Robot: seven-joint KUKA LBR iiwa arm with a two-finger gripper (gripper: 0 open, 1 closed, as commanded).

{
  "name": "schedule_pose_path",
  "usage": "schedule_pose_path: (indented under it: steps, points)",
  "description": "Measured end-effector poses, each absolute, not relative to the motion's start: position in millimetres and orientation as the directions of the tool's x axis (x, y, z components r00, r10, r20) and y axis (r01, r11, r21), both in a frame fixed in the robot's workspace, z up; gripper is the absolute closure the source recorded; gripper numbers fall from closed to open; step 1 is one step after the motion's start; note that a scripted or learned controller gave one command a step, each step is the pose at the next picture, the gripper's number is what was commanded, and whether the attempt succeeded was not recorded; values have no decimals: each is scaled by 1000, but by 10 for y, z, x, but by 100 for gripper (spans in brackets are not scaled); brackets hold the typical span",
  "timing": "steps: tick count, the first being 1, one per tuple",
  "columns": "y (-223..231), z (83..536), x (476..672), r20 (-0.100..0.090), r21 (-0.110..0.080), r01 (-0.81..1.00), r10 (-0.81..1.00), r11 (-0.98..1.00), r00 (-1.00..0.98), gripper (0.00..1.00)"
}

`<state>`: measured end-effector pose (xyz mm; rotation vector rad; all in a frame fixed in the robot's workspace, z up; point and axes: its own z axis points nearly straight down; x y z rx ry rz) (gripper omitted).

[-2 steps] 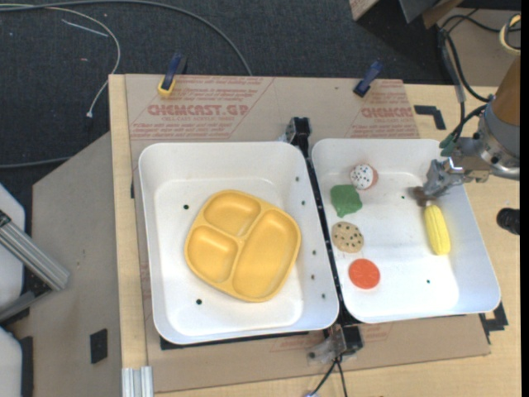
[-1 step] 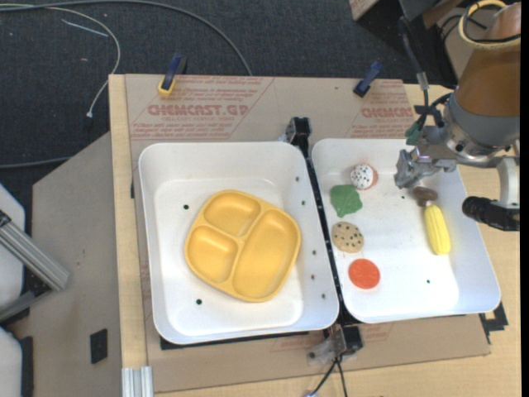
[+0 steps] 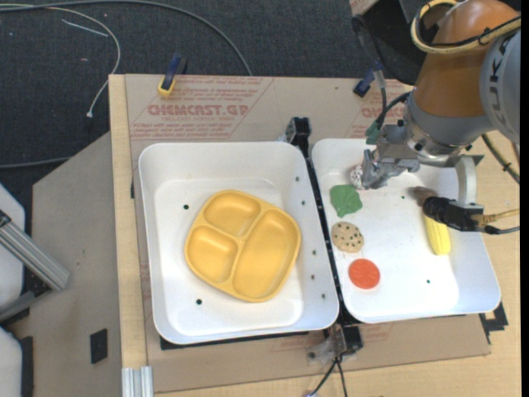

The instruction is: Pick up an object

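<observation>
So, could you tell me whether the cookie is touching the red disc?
Apart. The camera view shows a strip of white bin floor between the cookie and the red disc below it.

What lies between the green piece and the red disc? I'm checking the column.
The speckled cookie lies between green piece and red disc, in the camera view.

Dark carpet floor (image 3: 248, 15), loose grey cables (image 3: 83, 19), brown cardboard sheet (image 3: 207, 106), blue clamps (image 3: 172, 73)

I can read "CHEMCAST GP" in red print on the brown board (image 3: 202, 106) beneath the bins. Smaller red lines run above and below it, too small for me to make out.
</observation>
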<state>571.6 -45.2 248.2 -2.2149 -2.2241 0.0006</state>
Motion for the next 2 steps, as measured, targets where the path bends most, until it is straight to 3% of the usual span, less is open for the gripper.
schedule_pose_path:
  steps: [2]
  points:
    - [683,2236,5933,2,0,1000,1000,7,-7,100]
